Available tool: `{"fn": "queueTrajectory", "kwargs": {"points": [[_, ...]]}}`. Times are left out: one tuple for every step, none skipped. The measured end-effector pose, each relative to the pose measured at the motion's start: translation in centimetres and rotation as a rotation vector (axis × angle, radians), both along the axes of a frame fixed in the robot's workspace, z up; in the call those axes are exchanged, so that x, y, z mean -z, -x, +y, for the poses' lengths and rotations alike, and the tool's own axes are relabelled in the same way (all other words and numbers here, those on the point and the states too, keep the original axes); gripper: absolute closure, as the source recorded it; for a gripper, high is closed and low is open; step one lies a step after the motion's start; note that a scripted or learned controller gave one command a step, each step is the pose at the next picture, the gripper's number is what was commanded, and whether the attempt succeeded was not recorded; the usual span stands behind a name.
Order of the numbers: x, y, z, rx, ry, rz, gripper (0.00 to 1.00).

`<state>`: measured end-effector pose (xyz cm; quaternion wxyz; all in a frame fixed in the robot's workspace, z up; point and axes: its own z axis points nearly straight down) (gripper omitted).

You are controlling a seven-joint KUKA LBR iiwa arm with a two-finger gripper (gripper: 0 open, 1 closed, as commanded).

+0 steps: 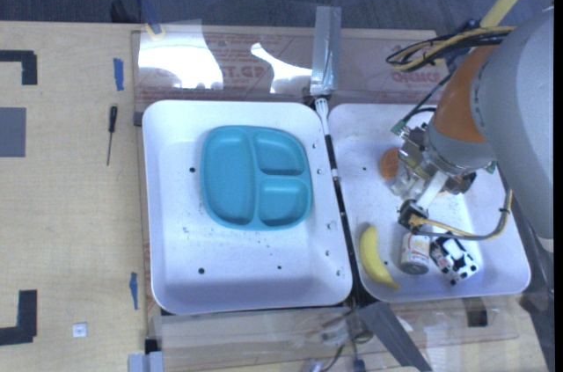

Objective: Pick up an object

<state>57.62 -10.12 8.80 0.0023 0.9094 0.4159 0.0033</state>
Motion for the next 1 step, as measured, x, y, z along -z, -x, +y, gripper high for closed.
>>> {"fn": "queueTrajectory", "kwargs": {"points": [[-12.94,-3.18,3.25,-0.036,-0.003,-0.003,1.0]]}}
